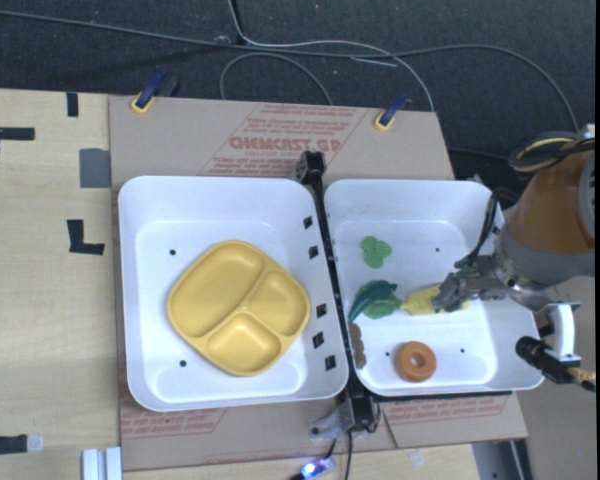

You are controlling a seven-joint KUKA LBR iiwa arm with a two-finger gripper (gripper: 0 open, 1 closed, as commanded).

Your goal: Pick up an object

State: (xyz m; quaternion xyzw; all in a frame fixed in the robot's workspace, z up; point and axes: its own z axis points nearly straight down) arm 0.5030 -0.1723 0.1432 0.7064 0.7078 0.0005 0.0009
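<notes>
White bins, two side by side on a cardboard sheet (280, 138): left bin (140, 218) carries a yellow divided plate (238, 306), right bin (410, 193) carries the small stuff. In the right bin: a light green lumpy toy (376, 252) near the middle, a darker green leafy piece (374, 300) toward the divider, a yellow piece (420, 301) just beside it on the arm side, and an orange-brown donut-shaped ring (415, 361) near the front wall, well apart from the rest. Arm comes in over the right bin's far side, orange band above the wrist; gripper (452, 296) is low in the bin, touching or nearly touching the yellow piece's right end. Can't tell whether the jaws are apart or together: the tips are a dark blur at this angle, and nothing is visibly between them, so I won't call it a hold. Judgement: this is the reach/grasp step on the yellow piece, lift not yet done. Next move needs the tips straddling the yellow piece, a firm close, then a straight pull upward. Risks: the yellow piece sits against the leafy piece, so a close could catch both or nudge the yellow one aside; contact at its end only could let it pivot out on the lift.
</notes>
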